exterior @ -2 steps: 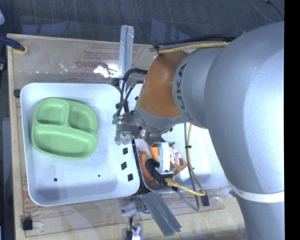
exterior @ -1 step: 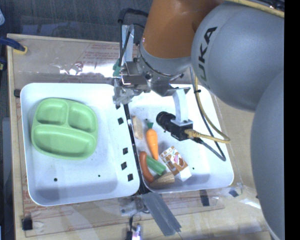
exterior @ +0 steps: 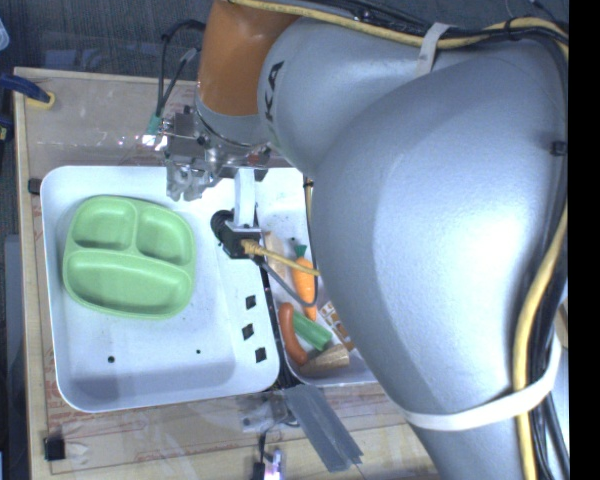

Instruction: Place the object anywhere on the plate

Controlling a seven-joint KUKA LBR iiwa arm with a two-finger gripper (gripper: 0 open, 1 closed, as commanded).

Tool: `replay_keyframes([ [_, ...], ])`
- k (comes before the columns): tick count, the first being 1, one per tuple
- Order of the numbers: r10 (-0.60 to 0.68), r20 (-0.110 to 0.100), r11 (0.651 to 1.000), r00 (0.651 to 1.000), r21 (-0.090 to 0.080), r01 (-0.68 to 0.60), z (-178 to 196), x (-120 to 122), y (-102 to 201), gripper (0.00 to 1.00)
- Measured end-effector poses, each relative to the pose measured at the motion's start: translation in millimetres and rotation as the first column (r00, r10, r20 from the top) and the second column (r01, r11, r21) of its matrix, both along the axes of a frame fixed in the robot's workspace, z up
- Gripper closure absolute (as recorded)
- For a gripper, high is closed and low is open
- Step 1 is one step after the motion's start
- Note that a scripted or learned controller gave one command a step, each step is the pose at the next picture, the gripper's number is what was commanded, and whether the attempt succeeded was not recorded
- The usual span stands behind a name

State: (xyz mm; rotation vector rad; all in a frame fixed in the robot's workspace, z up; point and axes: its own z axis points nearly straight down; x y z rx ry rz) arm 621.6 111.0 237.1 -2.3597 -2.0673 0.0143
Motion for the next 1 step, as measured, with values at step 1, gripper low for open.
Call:
replay_keyframes([
  [1, -0.340, -0.002, 0.940, 0.940, -0.004, 0.340, -149.7, 32.9, 9.4, 1.00],
])
